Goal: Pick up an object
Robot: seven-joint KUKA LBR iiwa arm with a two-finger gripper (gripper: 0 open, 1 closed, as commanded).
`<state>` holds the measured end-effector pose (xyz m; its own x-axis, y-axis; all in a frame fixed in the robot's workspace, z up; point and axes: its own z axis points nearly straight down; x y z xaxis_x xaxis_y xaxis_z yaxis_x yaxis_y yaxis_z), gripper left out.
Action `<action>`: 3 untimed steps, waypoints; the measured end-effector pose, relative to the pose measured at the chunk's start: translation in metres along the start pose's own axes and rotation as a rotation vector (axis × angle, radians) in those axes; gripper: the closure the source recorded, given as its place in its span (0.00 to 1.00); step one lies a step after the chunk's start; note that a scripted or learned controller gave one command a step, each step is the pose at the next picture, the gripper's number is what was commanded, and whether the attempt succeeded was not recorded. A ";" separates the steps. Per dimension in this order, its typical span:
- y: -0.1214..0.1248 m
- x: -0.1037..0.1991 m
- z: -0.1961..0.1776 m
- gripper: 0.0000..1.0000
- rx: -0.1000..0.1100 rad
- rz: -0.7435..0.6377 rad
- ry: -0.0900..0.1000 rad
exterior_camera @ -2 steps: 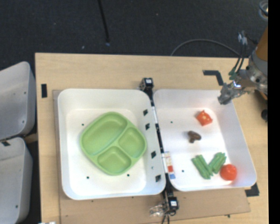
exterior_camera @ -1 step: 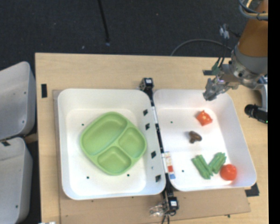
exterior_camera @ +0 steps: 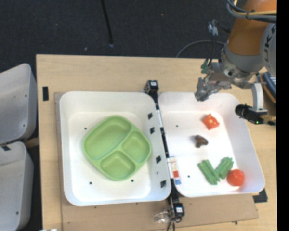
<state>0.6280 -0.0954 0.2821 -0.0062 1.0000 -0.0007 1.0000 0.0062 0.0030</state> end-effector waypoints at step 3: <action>0.025 0.159 0.019 1.00 0.004 -0.001 0.001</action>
